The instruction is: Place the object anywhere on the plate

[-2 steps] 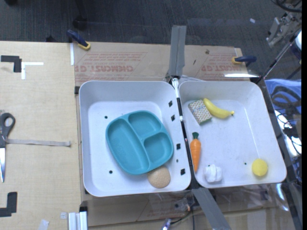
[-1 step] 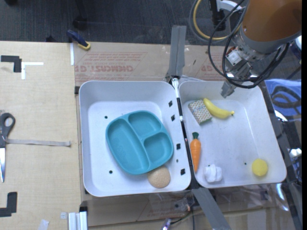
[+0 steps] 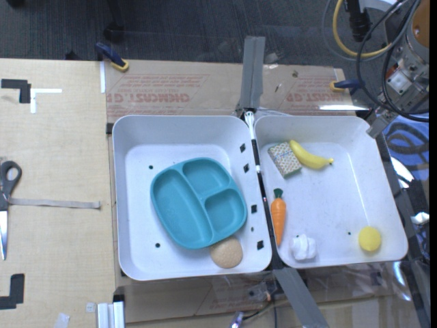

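Note:
A blue plate (image 3: 198,202) with three compartments lies in the left bin (image 3: 130,203). A tan round object (image 3: 227,253) rests on the bin floor, touching the plate's near edge. In the right bin (image 3: 341,197) lie a banana (image 3: 311,156), a speckled yellow-green block (image 3: 284,160), a carrot (image 3: 278,214), a small white object (image 3: 303,247) and a yellow ball-like fruit (image 3: 369,238). Part of the arm (image 3: 410,60), hung with cables, sits at the top right, above and behind the right bin.
A grey divider bar (image 3: 252,74) runs back from between the bins. Scissors (image 3: 8,183) lie on the wooden bench at the far left. Cardboard (image 3: 171,87) lies behind the bins. Yellow and black cables (image 3: 355,19) loop near the arm.

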Controlling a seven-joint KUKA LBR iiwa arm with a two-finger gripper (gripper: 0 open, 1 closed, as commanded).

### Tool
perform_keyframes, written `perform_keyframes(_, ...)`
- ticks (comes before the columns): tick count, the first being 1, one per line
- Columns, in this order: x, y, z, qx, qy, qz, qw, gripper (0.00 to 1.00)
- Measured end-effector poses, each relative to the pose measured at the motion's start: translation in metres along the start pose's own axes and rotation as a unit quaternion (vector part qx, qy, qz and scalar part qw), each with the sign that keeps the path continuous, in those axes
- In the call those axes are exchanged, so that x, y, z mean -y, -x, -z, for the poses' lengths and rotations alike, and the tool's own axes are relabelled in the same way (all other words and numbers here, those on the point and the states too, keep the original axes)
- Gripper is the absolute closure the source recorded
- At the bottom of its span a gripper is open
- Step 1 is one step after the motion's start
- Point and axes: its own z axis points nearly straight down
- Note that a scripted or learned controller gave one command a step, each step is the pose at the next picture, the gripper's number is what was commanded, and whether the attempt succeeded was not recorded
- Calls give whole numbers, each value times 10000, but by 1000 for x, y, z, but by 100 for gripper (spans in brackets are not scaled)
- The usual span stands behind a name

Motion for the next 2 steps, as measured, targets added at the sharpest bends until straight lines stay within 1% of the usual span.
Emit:
perform_keyframes(1, 59, -24, 84, 4, -9, -102, 9999, 100)
perform_keyframes(2, 20, -76, 143, -3, -15, 193, 9998, 100)
